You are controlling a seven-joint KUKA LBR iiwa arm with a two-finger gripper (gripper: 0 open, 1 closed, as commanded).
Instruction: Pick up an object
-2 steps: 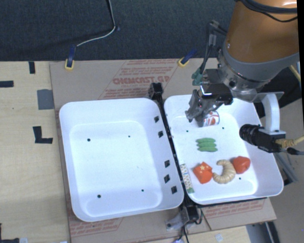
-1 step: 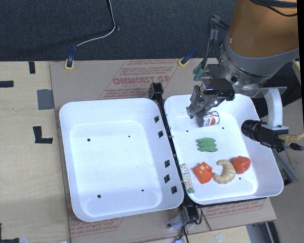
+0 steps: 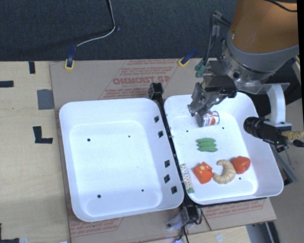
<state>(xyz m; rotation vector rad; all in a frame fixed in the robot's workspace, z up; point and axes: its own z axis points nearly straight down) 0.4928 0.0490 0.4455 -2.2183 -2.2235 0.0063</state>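
- Gripper (image 3: 203, 116) hangs low over the right bin (image 3: 259, 189), toward twelve o'clock of its floor; whether it is spread or closed cannot be told from this slanted view.
- Red-and-white can (image 3: 212, 120) lies right at the gripper's tip, at about four o'clock from it, seemingly touching; nothing shows it being gripped.
- It looks like a small toy can: likely light, stiff and smooth, so it may roll or slip. A hold across its round body, square to its axis, seems best.
- Green pea pod (image 3: 207, 144) sits at six o'clock from the can, near the bin's middle; probably plastic, thin and low.
- Red pepper piece (image 3: 203, 173), tan curved croissant (image 3: 224, 172) and red strawberry-like piece (image 3: 241, 164) line the six o'clock side, packed close together.
- Left bin (image 3: 69, 118) sits at nine o'clock.
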